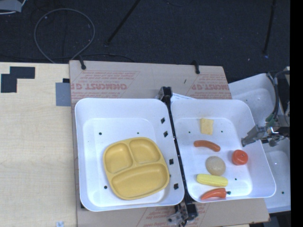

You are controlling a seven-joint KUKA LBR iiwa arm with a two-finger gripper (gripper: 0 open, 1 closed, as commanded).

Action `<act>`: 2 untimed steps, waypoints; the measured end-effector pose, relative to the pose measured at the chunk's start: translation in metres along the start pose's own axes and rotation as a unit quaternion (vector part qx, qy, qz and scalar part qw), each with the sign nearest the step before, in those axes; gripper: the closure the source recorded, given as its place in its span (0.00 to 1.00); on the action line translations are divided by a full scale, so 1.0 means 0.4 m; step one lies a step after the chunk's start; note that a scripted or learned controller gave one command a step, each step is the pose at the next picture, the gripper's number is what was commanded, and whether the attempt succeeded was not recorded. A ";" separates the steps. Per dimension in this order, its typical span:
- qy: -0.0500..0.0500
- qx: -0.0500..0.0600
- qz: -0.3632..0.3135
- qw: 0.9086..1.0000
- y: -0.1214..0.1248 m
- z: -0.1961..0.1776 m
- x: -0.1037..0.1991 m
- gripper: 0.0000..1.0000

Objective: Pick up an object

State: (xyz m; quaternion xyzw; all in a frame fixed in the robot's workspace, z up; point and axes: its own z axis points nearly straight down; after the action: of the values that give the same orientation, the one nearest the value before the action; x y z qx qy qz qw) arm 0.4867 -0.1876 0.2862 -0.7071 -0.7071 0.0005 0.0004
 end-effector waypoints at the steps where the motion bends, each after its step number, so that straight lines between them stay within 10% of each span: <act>1: 0.002 0.003 0.000 1.000 -0.013 0.156 0.010 0.00; 2: 0.002 0.003 0.000 1.000 0.008 0.299 0.022 0.00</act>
State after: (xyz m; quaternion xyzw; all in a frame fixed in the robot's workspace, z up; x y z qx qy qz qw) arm 0.4900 -0.1789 0.1666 -0.7070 -0.7072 0.0015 0.0040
